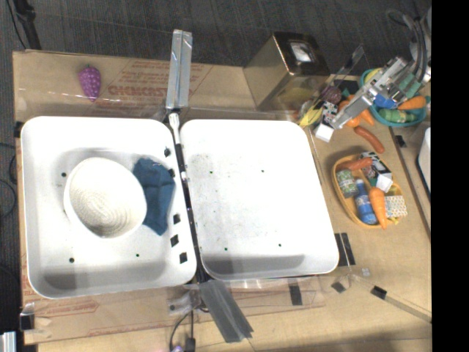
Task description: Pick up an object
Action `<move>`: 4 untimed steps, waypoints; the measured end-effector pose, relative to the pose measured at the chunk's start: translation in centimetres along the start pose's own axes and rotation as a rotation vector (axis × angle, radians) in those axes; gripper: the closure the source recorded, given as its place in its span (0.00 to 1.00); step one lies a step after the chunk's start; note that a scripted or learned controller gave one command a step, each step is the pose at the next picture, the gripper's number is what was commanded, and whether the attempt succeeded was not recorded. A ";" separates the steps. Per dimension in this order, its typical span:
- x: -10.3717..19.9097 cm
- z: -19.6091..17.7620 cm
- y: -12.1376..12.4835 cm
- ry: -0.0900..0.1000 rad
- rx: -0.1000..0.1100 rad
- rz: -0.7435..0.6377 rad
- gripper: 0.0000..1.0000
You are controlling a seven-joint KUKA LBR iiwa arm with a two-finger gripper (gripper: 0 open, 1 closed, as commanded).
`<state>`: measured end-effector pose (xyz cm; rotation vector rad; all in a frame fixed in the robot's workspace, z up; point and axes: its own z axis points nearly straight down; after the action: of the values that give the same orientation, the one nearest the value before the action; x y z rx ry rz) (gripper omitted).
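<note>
1. Left bin [29, 196]: a white woven dome [106, 196], round and ribbed, sits on the floor a little left of centre.
2. A blue cloth [155, 193], crumpled, lies against the dome's right edge, between the dome and the wall shared with the other bin. The two touch; which one overlaps the other at the seam cannot be told.
3. A few small dark tabs [176, 220] line the left bin's right wall, near the cloth's lower end.
4. Right bin [315, 196]: white floor with fine dark specks and a grey shadow along the near wall.
5. Gripper [360, 101]: a silver assembly at the view's upper right, slanting down toward the left. It is outside both bins, just beyond the right bin's far right corner, and well apart from the dome and the cloth.
6. Its tip merges with a clutter of small toys, so how far it is open cannot be told, nor whether it has hold of anything.
7. A teal bowl [399, 116] with orange and green pieces sits just beside the gripper. A yellow dish [338, 176] of small toys lies on the bench [410, 270] to the right of the right bin.
8. A brown box [282, 75] stands beyond the right bin's far wall. A purple knobbly toy [90, 81] lies beyond the left bin.
</note>
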<state>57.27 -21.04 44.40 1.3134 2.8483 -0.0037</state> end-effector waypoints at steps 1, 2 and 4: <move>3.2 3.4 -3.6 0.008 0.001 -0.173 0.00; 3.4 10.4 -3.7 0.006 -0.001 -0.415 0.00; 0.1 8.0 0.1 0.006 -0.001 -0.459 0.00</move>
<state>57.32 -20.89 36.36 0.6328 3.0779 0.0000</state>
